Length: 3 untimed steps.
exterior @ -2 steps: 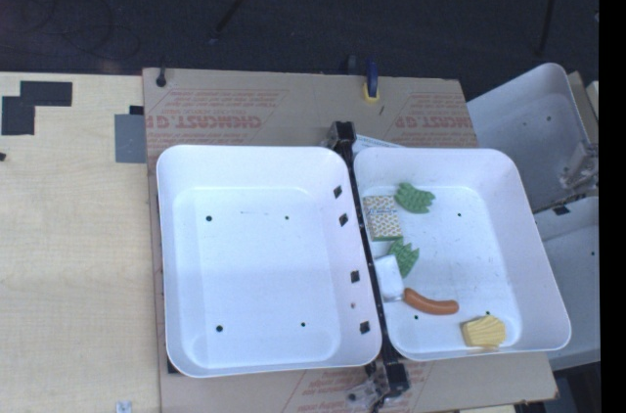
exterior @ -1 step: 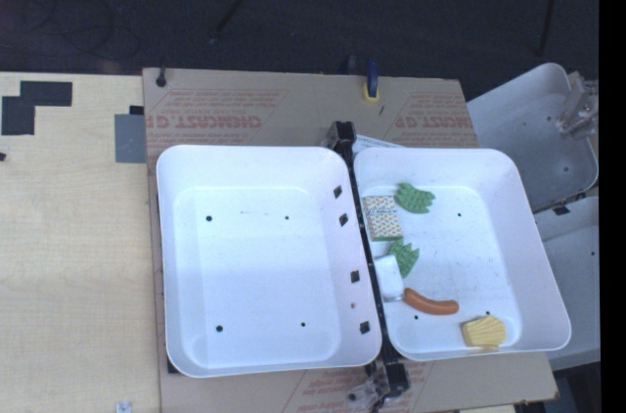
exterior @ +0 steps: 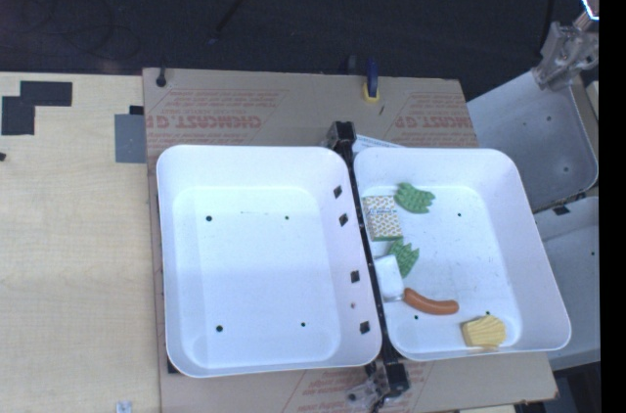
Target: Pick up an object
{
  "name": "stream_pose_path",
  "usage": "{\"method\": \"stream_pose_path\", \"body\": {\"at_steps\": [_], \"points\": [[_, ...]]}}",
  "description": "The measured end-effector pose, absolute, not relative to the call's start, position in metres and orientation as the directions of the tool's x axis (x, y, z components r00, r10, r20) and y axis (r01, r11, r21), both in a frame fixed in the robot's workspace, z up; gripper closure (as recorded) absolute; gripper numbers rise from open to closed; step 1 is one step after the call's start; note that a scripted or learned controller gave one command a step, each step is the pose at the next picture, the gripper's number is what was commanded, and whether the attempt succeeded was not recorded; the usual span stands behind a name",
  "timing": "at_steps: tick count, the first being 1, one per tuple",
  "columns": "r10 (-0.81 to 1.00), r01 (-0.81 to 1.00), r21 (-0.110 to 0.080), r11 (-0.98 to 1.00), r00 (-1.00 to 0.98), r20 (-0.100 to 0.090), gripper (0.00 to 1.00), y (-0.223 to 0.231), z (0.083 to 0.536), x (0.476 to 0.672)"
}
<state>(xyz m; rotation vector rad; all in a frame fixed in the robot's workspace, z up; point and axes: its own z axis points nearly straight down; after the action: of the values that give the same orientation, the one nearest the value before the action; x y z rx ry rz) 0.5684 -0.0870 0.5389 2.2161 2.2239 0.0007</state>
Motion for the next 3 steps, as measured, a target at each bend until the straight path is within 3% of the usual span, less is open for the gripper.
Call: {"method": "stream_pose_path", "body": {"at_steps": [1, 2, 3], "points": [[1.000, 1.000, -0.002, 0.004, -0.004, 0.000, 1.00, -0.060, 0.536, 0.628], [1.000, 1.000, -0.019, 0.003, -0.003, 0.002, 1.00, -0.034, 0.385, 0.597], [1.000, 1.000, 0.015, 0.005, -0.005, 0.001, 1.00, -0.002, 0.548, 0.573]]}}
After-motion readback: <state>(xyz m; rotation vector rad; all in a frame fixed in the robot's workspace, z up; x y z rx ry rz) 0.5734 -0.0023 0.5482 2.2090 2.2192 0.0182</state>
